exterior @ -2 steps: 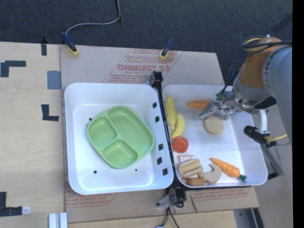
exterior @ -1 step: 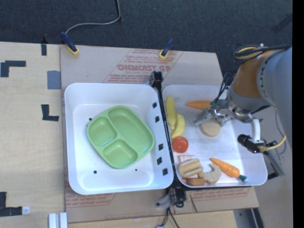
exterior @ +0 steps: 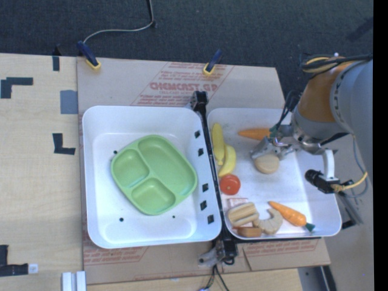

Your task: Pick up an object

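Observation:
My gripper (exterior: 274,149) hangs over the upper middle of the right bin (exterior: 324,208), reaching in from the right. Directly under it, at its lower edge, lies a beige rounded food piece (exterior: 267,165), partly overlapped by the gripper. An orange carrot (exterior: 253,133) lies just up and left of the gripper. In the same bin are a yellow banana (exterior: 222,150), a red tomato (exterior: 230,185), a second carrot (exterior: 288,213) and several bread-like pieces (exterior: 250,218) at the front.
The left bin (exterior: 97,162) holds a green divided plate (exterior: 154,173). A black divider (exterior: 205,162) runs between the bins. The grey arm with its orange band (exterior: 324,96) and cables (exterior: 327,180) crowds the right bin's right side.

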Available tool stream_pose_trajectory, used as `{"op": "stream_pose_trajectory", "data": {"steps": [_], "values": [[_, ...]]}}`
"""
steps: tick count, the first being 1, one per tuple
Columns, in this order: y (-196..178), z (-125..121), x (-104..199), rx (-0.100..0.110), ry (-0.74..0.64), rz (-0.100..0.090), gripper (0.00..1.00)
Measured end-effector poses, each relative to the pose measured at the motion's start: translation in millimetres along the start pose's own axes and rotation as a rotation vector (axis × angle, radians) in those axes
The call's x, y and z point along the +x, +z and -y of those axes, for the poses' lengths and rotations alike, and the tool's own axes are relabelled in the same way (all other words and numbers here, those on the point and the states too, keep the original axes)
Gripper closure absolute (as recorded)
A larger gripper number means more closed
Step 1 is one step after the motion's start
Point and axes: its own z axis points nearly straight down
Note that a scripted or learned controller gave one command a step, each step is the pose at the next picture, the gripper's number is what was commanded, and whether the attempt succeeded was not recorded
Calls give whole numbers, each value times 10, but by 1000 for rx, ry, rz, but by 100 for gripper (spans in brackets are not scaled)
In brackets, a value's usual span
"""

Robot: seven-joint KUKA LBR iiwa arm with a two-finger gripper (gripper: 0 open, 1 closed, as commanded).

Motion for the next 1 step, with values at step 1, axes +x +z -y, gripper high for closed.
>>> {"op": "stream_pose_trajectory", "data": {"steps": [1], "values": [[-160,-159,696,4,1,-2,100]]}}
